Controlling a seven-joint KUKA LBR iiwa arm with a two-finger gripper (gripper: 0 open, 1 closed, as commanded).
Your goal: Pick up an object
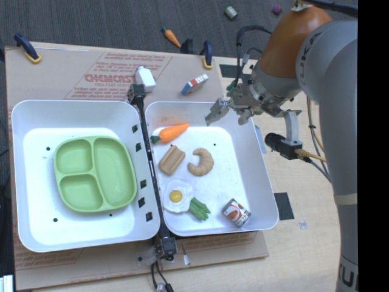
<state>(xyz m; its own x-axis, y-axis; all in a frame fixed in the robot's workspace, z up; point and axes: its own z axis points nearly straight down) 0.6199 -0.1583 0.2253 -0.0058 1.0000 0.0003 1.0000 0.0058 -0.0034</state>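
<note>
Approach step: the gripper (231, 109) hangs over the right bin's (262, 181) upper edge, fingers spread and empty; next, descend onto the carrot (172, 131) (left of it, nearest)

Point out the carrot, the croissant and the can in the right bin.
carrot (173, 131): camera view, middle of its orange body.
croissant (202, 161): camera view, top of its curved back.
can (236, 212): camera view, its labelled side, lying near the bin's lower right corner.
</note>
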